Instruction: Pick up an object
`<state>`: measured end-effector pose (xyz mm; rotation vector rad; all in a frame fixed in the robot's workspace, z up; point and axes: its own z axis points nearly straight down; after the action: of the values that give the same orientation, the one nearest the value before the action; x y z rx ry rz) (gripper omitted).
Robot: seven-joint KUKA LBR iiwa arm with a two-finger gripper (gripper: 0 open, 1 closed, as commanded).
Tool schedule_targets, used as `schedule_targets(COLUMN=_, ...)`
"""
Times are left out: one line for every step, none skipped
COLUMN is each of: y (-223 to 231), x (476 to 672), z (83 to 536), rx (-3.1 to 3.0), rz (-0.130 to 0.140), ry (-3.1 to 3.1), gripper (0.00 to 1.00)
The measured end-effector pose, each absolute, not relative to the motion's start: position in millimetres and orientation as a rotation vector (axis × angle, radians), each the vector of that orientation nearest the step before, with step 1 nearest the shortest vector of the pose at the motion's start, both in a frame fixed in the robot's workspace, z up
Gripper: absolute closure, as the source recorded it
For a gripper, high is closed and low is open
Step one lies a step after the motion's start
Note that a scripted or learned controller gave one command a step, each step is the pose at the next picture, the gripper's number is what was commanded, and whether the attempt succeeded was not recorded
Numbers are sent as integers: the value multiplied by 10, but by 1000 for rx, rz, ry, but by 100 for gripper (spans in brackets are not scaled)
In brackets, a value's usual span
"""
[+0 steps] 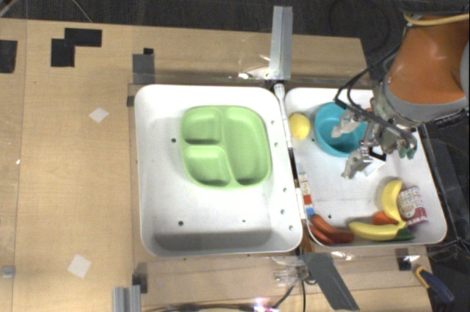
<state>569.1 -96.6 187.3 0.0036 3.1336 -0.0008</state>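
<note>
Hovering gripper (353, 150) over right bin (330, 189), beside blue bowl (334, 132)

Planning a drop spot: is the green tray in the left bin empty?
Empty. The green tray lies flat in the left bin, all three compartments bare.

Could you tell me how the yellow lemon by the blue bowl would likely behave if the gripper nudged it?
The lemon looks rounded, so it would probably roll. It sits close to the bin wall and blue bowl, which might stop it. Its smooth-looking skin may slip between fingers.
</note>
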Motion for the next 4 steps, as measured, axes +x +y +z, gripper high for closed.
schedule_targets(y=-1193, x=5437, z=921, rx=325, rz=-1, ry=3104, gripper=0)
schedule_targets(y=-1007, x=5961, z=915, rx=708, rz=5, ry=3041, gripper=0)
schedule_targets(y=-912, x=5686, z=914, rx=882, rz=5, ry=2993, gripper=0)
schedule_targets(y=-887, x=5647, z=914, rx=930, rz=6, ry=2977, gripper=0)
